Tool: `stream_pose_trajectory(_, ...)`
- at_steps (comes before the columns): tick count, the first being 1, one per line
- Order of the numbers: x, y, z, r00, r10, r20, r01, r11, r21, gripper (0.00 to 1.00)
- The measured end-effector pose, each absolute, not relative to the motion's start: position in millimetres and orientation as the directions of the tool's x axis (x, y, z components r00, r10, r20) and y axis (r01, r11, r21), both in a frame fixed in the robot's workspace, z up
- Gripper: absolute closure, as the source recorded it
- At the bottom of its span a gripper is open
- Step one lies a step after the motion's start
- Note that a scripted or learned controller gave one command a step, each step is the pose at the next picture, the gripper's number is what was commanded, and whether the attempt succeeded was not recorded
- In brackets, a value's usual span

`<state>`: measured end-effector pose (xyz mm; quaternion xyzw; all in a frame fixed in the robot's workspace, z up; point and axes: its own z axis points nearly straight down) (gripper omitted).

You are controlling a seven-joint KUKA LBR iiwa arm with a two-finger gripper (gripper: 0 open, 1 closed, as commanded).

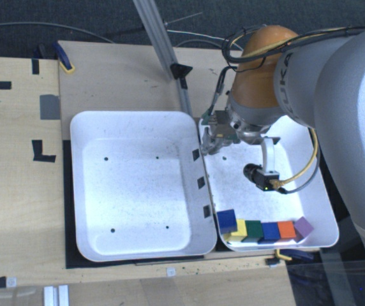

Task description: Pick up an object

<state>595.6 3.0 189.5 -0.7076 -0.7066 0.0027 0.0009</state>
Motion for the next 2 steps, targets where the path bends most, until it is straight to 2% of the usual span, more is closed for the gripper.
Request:
stream_pose_trajectory(1,606.3,-30,235,0.001,1.000,-0.002,1.000,-0.001,0.003,1.00)
stream_pose_trajectory(2,629.3,-140,246,0.005,1.000,-0.004,1.000,-0.005,0.001,1.00)
